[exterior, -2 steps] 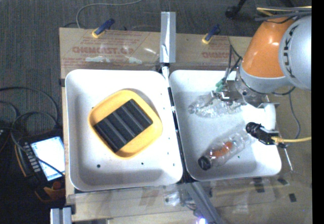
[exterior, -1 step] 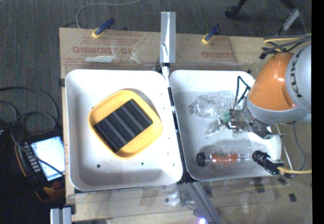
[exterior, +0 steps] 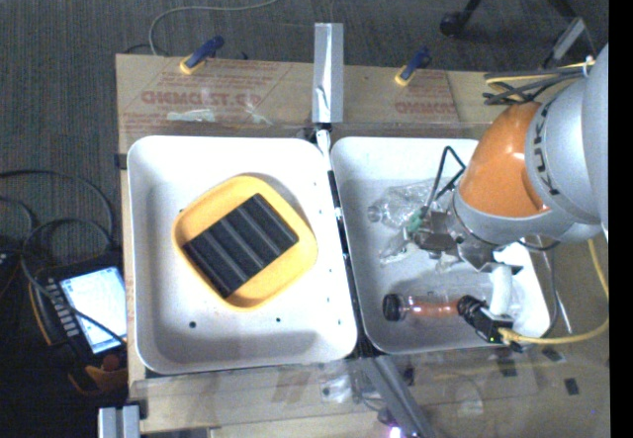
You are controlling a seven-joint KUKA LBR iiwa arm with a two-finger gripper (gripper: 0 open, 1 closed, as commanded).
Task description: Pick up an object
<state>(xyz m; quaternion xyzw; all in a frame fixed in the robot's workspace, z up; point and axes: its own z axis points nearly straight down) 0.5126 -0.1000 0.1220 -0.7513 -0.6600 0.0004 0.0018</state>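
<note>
Rt bin (exterior: 542, 273) holds two candidates: a slim tube w/ dark cap (exterior: 427, 307) lying near the front wall, long axis running left–right, cap end to the left; and a crumpled clear wrapper (exterior: 404, 214) further back, toward the bin's left side. Arm's wrist hangs over the rt bin, jaws (exterior: 435, 233) buried under the orange band and wrist body, so can't tell whether spread or closed, nor whether anything sits betw. them. Tube lies just fwd of the wrist, toward the near edge; wrapper touching or just beside it on the far-left. Probably wrapper is closer. Left bin (exterior: 148, 228) carries a yellow tray w/ black ribbed insert (exterior: 245, 240), well apart, no obstruction. Cables by the wrist near tube's rt end could snag.
</note>
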